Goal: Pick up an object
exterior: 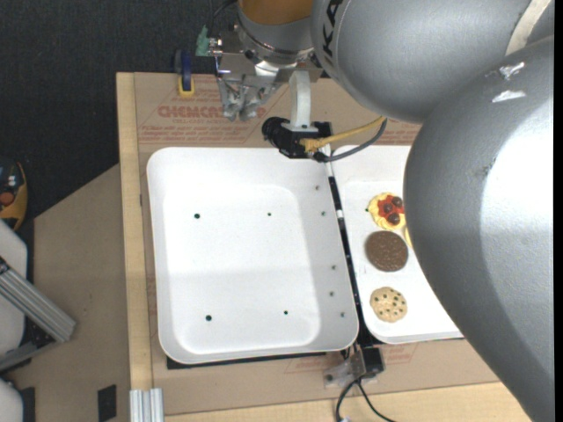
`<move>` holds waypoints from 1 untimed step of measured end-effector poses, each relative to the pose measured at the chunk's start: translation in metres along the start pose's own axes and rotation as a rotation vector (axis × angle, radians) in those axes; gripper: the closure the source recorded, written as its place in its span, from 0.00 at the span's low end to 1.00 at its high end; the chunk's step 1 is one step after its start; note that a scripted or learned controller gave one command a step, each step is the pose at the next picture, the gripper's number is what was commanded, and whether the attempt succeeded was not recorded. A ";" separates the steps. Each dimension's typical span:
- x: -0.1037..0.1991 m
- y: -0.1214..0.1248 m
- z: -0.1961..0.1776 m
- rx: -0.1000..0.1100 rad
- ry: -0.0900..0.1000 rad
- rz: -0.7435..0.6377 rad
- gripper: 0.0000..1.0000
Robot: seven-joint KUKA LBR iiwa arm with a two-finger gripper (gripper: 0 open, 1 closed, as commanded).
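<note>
Observed from beside the desk (132, 236): the grey arm (466, 165) reached in from the right and covered much of the right bin (413, 325). Its orange band (273, 3) sat at the top of the view, with the tool (242, 104) just below it. The tool hung over the far strip of the desk, above the red lettering (189, 111) and beyond the far rim of the left bin (176, 236). It was over neither bin. The tool was small and partly in shadow, so I could not tell whether it was wide or narrow. No item was seen in it.

Three round items lay in the visible part of the right bin, in a line from far to near, each apart from the next. Farthest was a yellow tart (387, 209), which seemed to have red pieces on top, its right edge close against the arm. In the middle was a dark brown cookie (387, 251). Nearest was a pale cookie (388, 304) with dark chips. All three were well away from the tool.

The left bin showed four small dark dots on its white floor. A blue and yellow clamp (186, 73) stood at the far edge of the desk, left of the tool.
</note>
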State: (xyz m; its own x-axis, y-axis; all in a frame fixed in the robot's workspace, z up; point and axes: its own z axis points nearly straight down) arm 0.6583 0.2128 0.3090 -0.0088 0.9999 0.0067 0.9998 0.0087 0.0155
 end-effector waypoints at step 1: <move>-0.001 0.009 -0.014 0.010 -0.006 0.007 1.00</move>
State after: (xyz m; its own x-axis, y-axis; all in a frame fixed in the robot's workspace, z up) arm 0.6669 0.2120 0.3235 -0.0022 1.0000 0.0011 1.0000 0.0022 0.0056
